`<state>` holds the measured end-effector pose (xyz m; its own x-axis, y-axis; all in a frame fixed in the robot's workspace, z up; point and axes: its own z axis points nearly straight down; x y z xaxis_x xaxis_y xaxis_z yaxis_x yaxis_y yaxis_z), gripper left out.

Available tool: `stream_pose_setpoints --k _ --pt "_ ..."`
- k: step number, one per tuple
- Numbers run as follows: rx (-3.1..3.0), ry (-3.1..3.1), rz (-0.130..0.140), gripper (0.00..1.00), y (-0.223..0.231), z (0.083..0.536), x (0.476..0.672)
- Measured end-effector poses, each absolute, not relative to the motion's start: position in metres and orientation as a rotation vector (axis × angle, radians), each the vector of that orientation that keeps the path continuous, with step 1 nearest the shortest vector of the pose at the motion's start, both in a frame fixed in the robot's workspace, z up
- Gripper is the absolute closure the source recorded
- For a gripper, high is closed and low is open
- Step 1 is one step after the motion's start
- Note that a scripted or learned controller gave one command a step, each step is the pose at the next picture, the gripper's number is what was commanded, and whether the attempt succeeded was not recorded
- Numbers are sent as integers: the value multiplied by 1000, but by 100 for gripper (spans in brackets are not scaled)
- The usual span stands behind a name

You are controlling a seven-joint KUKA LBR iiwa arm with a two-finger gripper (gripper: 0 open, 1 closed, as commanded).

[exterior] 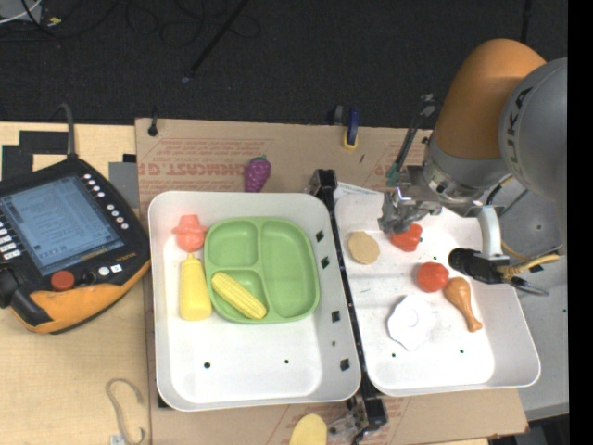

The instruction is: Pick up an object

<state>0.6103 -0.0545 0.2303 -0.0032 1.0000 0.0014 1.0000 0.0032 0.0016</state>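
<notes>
Camera view shows the gripper (399, 219) low in the right bin (519, 364), its jaws too hidden to tell if open, touching a small glossy red rounded object (407, 238) of smooth plastic, which could easily slide away on the slick white floor if pinched off-centre.

Right bin (519, 360): the arm (500, 128) is crowding the back right corner, low over a red piece (406, 238). Beige disc (363, 247), tomato (432, 276), drumstick (462, 303) and white egg piece (412, 323) are sitting spread through the middle, with narrow lanes between them. Front strip is lying open.

Left bin (241, 378): green tray (264, 269) is taking up the back centre, corn (239, 296) in it; yellow bottle (194, 288) and pink piece (189, 233) are pressing along its left side. Front half is standing wide open. Black divider (335, 276) is running between the bins.
</notes>
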Motion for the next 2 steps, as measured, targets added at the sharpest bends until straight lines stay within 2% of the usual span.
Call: stream_pose_setpoints --k 1,2 --pt "2222 2221 0 100 -46 223 638" --pt "2223 2221 0 100 -42 236 633"
